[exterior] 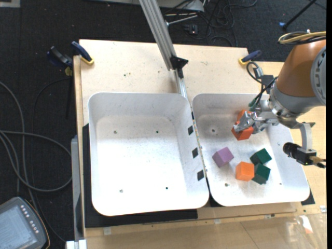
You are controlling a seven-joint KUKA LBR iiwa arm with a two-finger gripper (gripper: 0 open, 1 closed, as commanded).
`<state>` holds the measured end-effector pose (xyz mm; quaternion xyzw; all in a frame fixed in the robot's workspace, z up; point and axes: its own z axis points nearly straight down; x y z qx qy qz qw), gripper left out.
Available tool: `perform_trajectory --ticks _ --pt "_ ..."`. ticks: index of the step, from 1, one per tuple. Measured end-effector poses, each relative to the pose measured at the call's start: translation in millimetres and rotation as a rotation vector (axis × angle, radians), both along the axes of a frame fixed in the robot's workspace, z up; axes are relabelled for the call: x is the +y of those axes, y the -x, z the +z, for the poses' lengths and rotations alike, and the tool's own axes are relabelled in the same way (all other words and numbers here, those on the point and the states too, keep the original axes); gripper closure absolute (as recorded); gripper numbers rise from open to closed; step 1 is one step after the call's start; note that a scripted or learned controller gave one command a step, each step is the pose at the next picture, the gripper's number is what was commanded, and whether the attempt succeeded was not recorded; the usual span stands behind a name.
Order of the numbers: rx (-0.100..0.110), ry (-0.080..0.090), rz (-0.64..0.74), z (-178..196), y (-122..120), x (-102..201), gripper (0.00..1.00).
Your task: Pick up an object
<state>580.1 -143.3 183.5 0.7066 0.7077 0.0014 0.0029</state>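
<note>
Toward three o'clock, above the right bin [290, 139], the pincer [247, 124] clenched a red-orange block [242, 134] between its fingers.

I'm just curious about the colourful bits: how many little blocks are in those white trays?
5, all in the right bin: a red-orange block at the gripper, a purple block, an orange block, and two dark green blocks. The arm may hide more.
</note>
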Motion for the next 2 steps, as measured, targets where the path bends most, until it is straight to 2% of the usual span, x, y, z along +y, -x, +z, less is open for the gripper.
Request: perform_trajectory --ticks 1,2 --pt "0.001 -0.001 0.001 40 -1 0 1.0" --pt "0.003 -0.003 0.006 52 -9 55 1.0"
